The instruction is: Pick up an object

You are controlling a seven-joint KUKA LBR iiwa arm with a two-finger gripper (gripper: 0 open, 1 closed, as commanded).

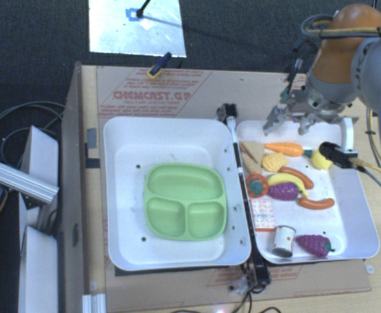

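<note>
The gripper hangs with fingers spread wide and nothing between them over the far end of the right bin. The toy carrot lies just below it toward the camera, its long axis running left to right. Beyond sit a banana, sausages and grapes. The fingertips blur against the white bin wall.

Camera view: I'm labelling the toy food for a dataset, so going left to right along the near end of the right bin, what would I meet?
Green divided plate in the left bin, then in the right bin: patterned card → small white can → purple grapes.
</note>
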